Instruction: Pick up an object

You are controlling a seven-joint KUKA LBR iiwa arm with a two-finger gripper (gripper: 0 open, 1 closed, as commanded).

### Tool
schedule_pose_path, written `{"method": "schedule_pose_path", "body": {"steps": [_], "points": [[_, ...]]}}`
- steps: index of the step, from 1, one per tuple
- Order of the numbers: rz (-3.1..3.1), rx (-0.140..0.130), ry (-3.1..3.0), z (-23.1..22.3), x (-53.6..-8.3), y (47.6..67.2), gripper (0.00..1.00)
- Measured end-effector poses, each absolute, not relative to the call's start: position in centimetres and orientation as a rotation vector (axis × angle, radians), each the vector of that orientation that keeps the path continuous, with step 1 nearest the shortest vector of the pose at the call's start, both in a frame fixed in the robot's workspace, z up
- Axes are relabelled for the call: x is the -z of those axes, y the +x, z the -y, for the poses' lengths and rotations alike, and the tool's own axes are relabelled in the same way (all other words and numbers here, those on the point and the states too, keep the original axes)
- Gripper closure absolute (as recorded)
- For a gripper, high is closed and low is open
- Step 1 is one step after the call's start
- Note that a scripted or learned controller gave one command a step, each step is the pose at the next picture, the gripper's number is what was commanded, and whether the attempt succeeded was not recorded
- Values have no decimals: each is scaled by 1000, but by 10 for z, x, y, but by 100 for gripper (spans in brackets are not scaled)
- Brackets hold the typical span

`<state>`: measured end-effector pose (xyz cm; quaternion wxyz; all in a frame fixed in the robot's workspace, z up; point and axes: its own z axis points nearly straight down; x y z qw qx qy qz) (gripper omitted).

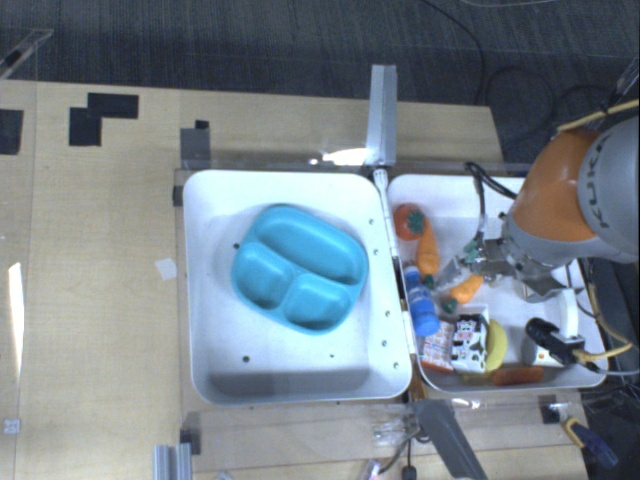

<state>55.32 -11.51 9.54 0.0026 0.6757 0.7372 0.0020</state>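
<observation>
The gripper (478, 260) is low in the right bin (590, 376). I cannot tell how it is set. A small orange toy (466, 289) lies just under it, on its near side, with its long side pointing left and near.

Setting: robotics lab.
Evidence: two white bins (200, 298) are fixed to a wooden bench (90, 268); a grey-and-orange arm (570, 193) is mounted alongside; loose cables (470, 28) are seen on dark carpet.

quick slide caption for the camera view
KUKA arm lowers its pincer into the cluttered right bin; a blue divided tray lies in the left bin.
</observation>
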Motion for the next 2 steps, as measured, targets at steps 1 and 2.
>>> {"method": "schedule_pose_path", "body": {"steps": [1, 2], "points": [[-2311, -10, 2116, 114, -106, 555, 100], [-2506, -5, 1887, 68, -185, 508, 100]]}}
